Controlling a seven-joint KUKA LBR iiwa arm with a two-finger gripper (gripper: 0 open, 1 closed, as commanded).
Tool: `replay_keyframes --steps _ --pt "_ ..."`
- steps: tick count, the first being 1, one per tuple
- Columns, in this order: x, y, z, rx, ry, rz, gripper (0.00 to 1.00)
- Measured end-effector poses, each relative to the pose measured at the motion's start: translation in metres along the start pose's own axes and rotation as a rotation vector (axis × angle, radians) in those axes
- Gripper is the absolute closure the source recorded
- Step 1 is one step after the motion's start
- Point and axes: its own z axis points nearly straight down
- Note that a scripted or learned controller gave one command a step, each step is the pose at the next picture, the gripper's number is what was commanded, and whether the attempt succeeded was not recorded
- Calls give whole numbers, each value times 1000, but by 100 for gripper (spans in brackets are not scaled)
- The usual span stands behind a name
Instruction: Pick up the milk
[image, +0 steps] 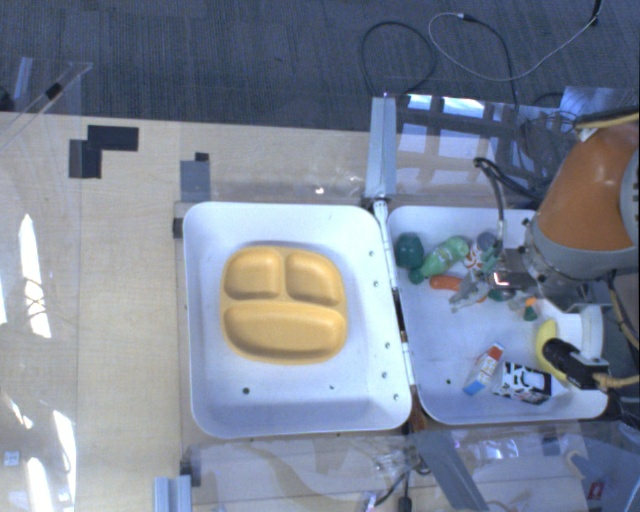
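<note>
The milk (483, 369) is a small white carton with a red end and a blue end. It lies on its side near the front of the right bin (440, 340). My gripper (487, 283) hangs over the back half of that bin, above an orange carrot-like toy (446, 283) and beside a green bottle (441, 259). It is well behind the milk and apart from it. The arm's orange band (592, 195) comes in from the right.
The left bin (200, 330) holds a yellow sectioned tray (284, 303). In the right bin lie a teal ball (408, 248), a black-and-white patterned box (526, 381) beside the milk, a yellow banana (562, 358) and a white cup (582, 327).
</note>
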Motion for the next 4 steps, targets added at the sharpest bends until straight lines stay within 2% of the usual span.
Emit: replay_keyframes --steps 1,2,3,4 --pt "-33 -39 97 -1 0 -265 0" --pt "-75 -15 -67 -6 -3 -130 0" --pt "-35 23 15 -3 -1 -394 0" --pt "-83 8 113 -10 -4 -294 0"
